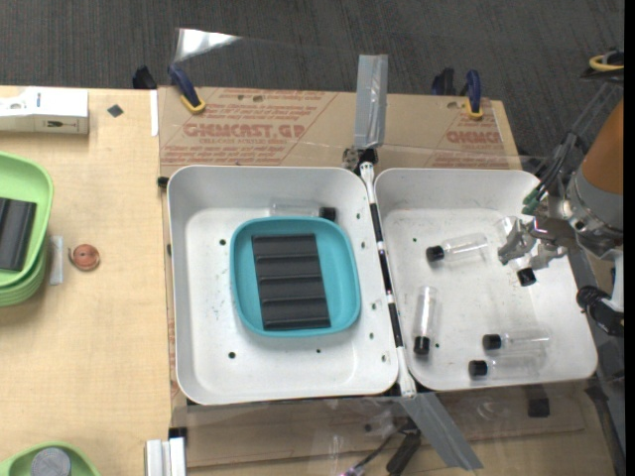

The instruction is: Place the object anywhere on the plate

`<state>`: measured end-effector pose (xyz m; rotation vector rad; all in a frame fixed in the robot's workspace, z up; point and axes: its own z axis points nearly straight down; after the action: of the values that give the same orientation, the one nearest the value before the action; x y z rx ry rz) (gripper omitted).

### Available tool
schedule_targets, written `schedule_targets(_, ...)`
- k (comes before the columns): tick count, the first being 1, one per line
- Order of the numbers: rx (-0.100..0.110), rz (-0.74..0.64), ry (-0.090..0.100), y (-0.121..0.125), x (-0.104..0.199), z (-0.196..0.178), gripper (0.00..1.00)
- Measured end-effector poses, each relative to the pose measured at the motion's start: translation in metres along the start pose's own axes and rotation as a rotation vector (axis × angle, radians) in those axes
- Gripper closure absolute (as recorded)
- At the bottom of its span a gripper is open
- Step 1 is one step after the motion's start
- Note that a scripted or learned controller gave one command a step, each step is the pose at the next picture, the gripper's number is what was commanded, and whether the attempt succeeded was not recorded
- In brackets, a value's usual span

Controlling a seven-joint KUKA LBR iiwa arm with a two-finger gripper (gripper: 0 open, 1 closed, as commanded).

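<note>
**Ana:** Claw [524, 256] first: where is it?

**Ben:** At the right edge of the frame, over the right side of the right bin [476, 188]. The arm [600, 181] comes in from the right, grey with an orange patch at the frame edge. Its metal fingers point down and left, and a clear tube with a black cap [527, 276] seems to sit at their tips. The claw looks closed on it, though the tube's clear body is hard to make out against the metal.

**Ana:** What else lies in that bin?

**Ben:** Four more clear tubes with black caps. One [456, 250] lies near the middle, just left of the claw. Another [423, 317] lies lower left, cap toward the bottom. Two [508, 355] lie close together near the lower right corner.

**Ana:** And the plate?

**Ben:** The teal plate [342, 266] sits in the middle of the left bin [198, 296], well apart from the claw. It has rounded corners, and a black ribbed insert [290, 282] lies on it.

**Ana:** Anything around the bins?

**Ben:** Cardboard [258, 127] lies under them, held by clamps at the top. On the wooden bench at the far left sits a green tray [35, 191], a small round reddish piece [85, 257] beside it, and a white box [45, 111] at the upper left
</note>
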<state>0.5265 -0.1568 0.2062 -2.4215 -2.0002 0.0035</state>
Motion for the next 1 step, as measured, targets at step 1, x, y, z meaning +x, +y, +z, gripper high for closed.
schedule_targets(1, 0.001, -0.358, 0.001, -0.0612, 0.0571, 0.0111, 1.0)
